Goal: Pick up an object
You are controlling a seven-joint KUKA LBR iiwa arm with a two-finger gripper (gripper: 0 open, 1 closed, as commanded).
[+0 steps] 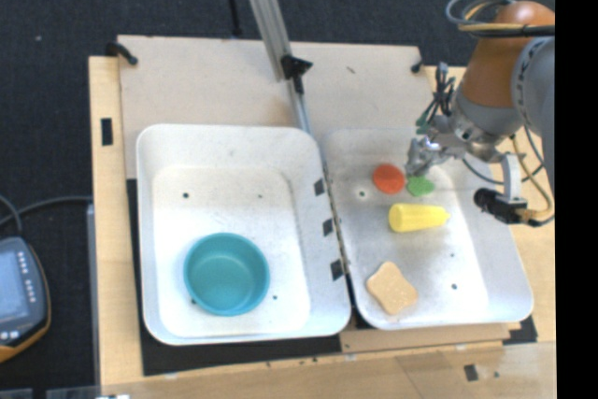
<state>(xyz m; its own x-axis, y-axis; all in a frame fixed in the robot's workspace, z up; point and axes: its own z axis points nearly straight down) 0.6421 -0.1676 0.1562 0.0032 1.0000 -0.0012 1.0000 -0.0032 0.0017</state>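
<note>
Two white bins sit side by side on a light wooden bench. The left bin [168, 163] fills the middle left of the picture. A round teal bowl [226, 273] stands in its lower part, near the bottom of the picture.

The right bin [486, 285] is in the middle right of the picture. Four small things lie in it. A round orange-red piece [389, 178] is near the top of the bin. Just right of it is a small green piece [421, 186]; they look like they almost touch. Below them lies a yellow piece [418, 218], long and on its side. Lower down, near the bin's bottom edge, lies a tan piece [391, 287] that looks like a slice of bread.

The grey and orange arm comes in from the upper right of the picture. Its gripper [422, 157] is low over the top part of the right bin, right above the green piece. It is too small and blurry to tell how it is set.

A grey metal pole [263, 0] slants down from the top middle of the picture.
</note>
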